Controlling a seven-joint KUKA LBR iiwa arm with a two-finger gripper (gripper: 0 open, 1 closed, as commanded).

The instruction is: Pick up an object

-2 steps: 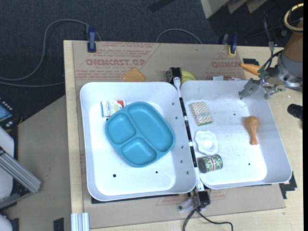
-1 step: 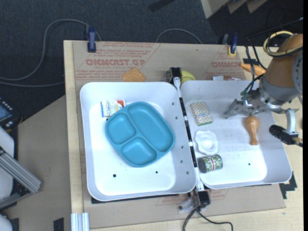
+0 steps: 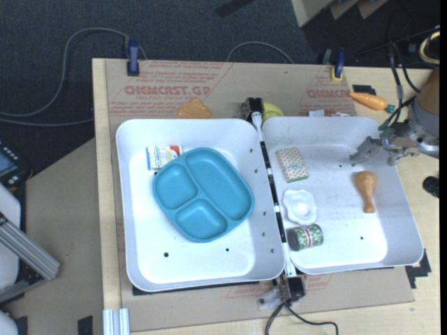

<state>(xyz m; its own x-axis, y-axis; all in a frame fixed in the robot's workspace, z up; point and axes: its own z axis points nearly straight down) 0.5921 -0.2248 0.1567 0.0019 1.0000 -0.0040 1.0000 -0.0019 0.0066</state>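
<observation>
My gripper point(image 3: 380, 153) hangs over the upper right part of the right bin point(image 3: 349, 257), fingers spread open with nothing between them. A brown toy drumstick point(image 3: 365, 189) lies just below it on the bin floor, apart from the fingers. Toward the bin's left side lie a patterned packet point(image 3: 292, 164), a white fried-egg toy point(image 3: 300, 205) and a green can point(image 3: 305, 236) on its side.
The left bin point(image 3: 140, 243) holds a blue divided plate point(image 3: 202, 192) and a small carton point(image 3: 163, 156). Behind the bins on the bench sit an orange piece point(image 3: 193, 108), a yellow-green item point(image 3: 271, 110) and a toy carrot point(image 3: 369, 101). Cables hang at the upper right.
</observation>
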